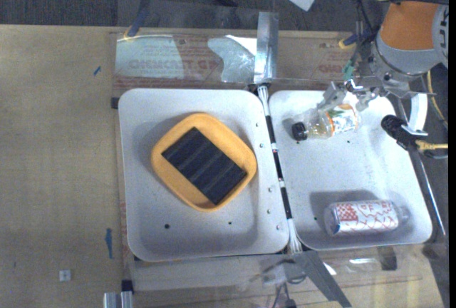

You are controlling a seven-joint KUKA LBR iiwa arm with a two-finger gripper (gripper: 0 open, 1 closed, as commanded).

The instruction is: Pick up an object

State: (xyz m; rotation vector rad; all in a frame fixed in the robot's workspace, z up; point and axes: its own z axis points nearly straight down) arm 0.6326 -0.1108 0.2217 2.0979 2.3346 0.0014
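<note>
My gripper [347, 94] hangs over the far part of the right bin [370, 171], under the orange-banded wrist. It sits right at the upper end of a clear plastic bottle [329, 121] with a black cap, which lies tilted with the cap pointing left. Whether the bottle is gripped cannot be told from this view. A red-and-white patterned can [363, 217] lies on its side near the front of the same bin. In the left bin [142, 228], a yellow rounded-square object with a black ribbed top [203, 169] rests near the middle.
The two bins meet at a ridge [278, 171] running front to back. A shiny metal bracket and plastic sheet [249, 57] stand behind the bins. Bare wooden bench [57, 157] extends to the left.
</note>
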